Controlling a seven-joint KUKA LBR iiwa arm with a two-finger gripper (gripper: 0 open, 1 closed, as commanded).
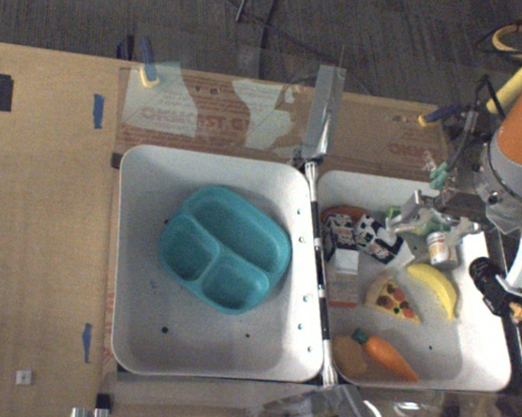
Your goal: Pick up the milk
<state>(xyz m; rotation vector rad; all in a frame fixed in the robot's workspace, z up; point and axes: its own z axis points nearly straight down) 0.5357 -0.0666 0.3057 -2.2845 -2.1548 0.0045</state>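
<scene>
Inside right bin (496, 369), milk (363, 234), banana (435, 286)

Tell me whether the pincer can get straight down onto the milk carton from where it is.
Probably yes. The pincer hangs just right of the milk, which lies on its side in the right bin with its top face uncovered. The pizza slice and banana lie nearer the camera, apart from it.

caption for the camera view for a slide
End effector above the right bin, beside the milk; teal tray in the left bin.
</scene>
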